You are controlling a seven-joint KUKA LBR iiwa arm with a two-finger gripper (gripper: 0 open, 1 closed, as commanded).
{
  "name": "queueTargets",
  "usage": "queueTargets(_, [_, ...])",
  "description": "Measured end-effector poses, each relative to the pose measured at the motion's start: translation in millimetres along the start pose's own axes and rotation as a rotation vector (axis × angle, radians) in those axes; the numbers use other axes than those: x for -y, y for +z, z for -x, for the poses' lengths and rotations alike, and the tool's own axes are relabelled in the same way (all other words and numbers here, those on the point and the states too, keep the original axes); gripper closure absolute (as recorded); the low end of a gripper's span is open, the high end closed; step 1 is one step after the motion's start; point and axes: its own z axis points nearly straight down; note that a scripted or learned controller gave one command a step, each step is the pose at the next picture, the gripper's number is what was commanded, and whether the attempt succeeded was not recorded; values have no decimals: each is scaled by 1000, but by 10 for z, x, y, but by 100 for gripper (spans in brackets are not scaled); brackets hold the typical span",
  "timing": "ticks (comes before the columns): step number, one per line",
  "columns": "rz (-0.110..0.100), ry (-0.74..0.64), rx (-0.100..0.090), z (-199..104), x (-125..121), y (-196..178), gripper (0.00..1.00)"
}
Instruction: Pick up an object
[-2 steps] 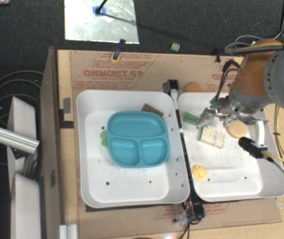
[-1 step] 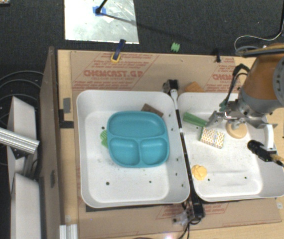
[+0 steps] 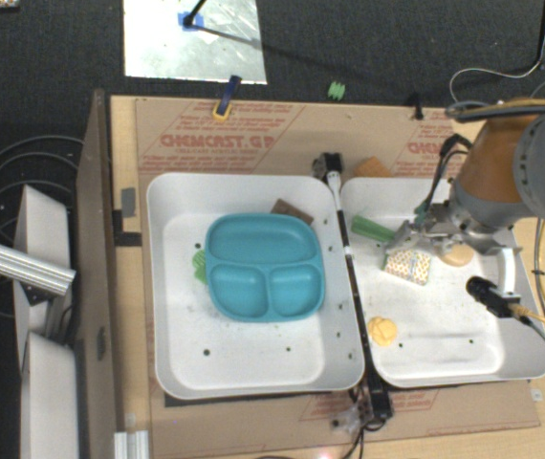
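My gripper (image 3: 422,236) is low in the right bin (image 3: 445,366), near its middle, with the grey arm and its orange band coming in from the right. Just under and to the left of the gripper lies a small white block with a coloured dotted pattern (image 3: 407,265), touching or nearly touching it. A pale beige round piece (image 3: 457,253) sits just to the gripper's right. A green stick (image 3: 372,228) lies to its left near the bin's left wall. A yellow round object (image 3: 382,330) rests near the front left of this bin.
The left bin (image 3: 182,352) holds a blue divided plate (image 3: 263,266), with a green thing (image 3: 199,264) showing at its left edge and a brown piece (image 3: 294,209) at its far edge. An orange object (image 3: 373,167) lies on the bench behind the right bin.
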Motion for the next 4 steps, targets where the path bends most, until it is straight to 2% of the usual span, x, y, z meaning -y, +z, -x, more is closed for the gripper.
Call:
queueTargets(1, [16,1,12,-142,154,-25,0])
queueTargets(2, [14,0,3,71,201,-27,0])
queueTargets(3, [8,-2,11,571,-452,-490,0])
queueTargets(4, [-9,2,5,711,-61,72,0])
